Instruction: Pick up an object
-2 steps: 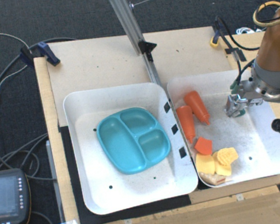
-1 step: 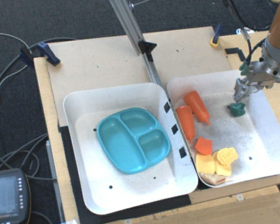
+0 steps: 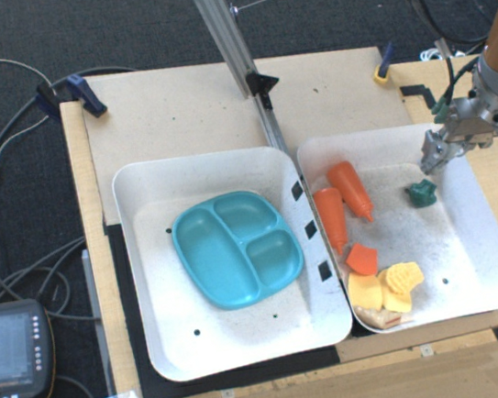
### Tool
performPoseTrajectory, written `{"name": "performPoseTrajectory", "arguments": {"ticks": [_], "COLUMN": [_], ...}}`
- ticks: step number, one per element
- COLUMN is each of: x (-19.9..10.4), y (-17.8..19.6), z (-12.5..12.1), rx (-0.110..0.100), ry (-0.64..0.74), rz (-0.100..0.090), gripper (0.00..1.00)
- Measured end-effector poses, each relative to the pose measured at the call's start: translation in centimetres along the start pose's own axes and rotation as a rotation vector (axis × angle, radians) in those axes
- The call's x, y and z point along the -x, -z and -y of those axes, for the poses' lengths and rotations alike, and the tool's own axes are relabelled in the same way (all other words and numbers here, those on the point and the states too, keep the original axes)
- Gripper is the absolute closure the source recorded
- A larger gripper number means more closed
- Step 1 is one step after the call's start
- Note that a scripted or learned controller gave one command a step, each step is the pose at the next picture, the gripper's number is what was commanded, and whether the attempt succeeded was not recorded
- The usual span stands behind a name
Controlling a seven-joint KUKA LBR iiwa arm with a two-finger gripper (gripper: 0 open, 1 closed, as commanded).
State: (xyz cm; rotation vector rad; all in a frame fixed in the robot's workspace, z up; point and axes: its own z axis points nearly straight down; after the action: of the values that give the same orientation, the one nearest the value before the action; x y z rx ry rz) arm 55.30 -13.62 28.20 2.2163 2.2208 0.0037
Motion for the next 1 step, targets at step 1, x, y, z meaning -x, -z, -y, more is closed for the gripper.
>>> {"name": "performPoseTrajectory", "arguments": {"ticks": [1], "x": [-5.21], "y": [0.22], "z": [0.76], "rx": [-0.006], "ry": [0.004], "rz": [-0.004], "gripper": [1.00]}}
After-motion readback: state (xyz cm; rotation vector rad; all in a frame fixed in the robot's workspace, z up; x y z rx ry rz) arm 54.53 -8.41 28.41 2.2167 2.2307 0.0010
